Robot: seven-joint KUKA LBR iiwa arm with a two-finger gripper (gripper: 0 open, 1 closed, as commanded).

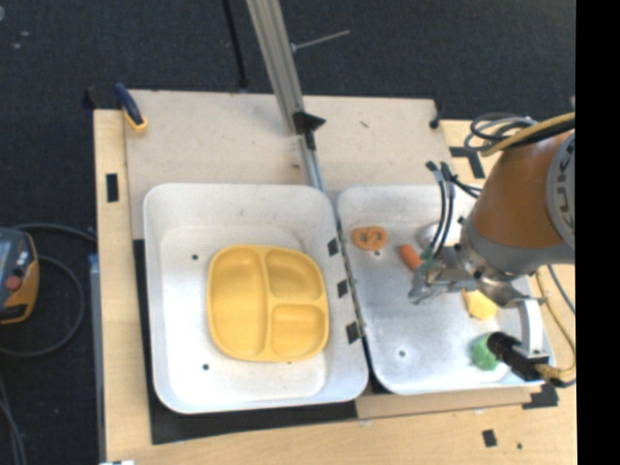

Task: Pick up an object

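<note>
Arm reaching in from the right, bulky orange-and-grey wrist hanging over the right bin (pixel 387 356); hand (pixel 426 284) pointing down at the bin floor, a little inward of the bin's middle; hand looking close to the floor, though touching or hovering cannot be told; whether the hand is open or closed cannot be told at this slant, and nothing is showing gripped in it. Nearest candidate: a small orange piece (pixel 410 256), lying just beside the hand, toward the bin's far edge and slightly left; its long axis seeming to run on a diagonal, but it is too small to be sure. Brown ring-shaped object (pixel 368 237) sitting farther left, near the bin's far-left corner; yellow object (pixel 480 305) lying just to the right of the hand, partly under the wrist; green object (pixel 483 354) resting near the near-right corner beside a black fitting. Left bin (pixel 174 211) carrying a yellow divided tray (pixel 268 301), well apart from the hand. Judgement: the coming move is turning on a short shift toward the far edge to centre over the orange piece.
</note>
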